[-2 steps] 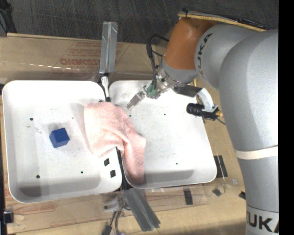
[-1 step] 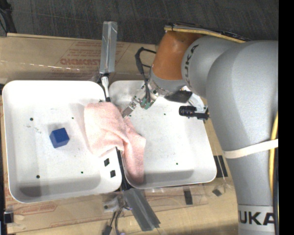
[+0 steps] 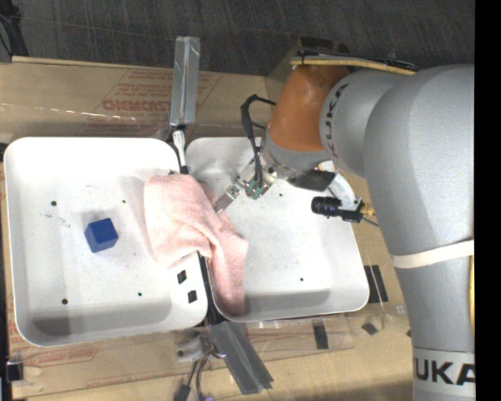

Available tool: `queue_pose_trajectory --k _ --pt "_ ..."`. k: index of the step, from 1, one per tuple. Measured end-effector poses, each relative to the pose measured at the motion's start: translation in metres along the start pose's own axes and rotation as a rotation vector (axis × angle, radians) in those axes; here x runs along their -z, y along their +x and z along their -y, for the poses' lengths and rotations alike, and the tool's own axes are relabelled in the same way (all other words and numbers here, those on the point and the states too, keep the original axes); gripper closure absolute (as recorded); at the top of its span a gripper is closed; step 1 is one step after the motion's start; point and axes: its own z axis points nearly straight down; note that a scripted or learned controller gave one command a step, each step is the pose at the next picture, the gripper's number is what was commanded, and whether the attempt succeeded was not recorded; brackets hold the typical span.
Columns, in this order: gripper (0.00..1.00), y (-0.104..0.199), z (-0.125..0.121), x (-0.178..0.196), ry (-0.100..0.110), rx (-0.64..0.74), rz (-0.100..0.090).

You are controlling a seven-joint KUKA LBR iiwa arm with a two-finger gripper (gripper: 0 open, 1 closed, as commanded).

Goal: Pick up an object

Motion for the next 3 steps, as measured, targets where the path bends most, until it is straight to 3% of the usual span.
queue_pose_trajectory --k 1,2,3 --pt "0.0 0.029 0.008 0.035 0.0 0.269 0.0" --pt "0.0 0.043 0.047 0.007 0.001 -0.288 -0.002" --pt "0.0 0.09 0.024 0.1 0.0 -0.354 0.001"
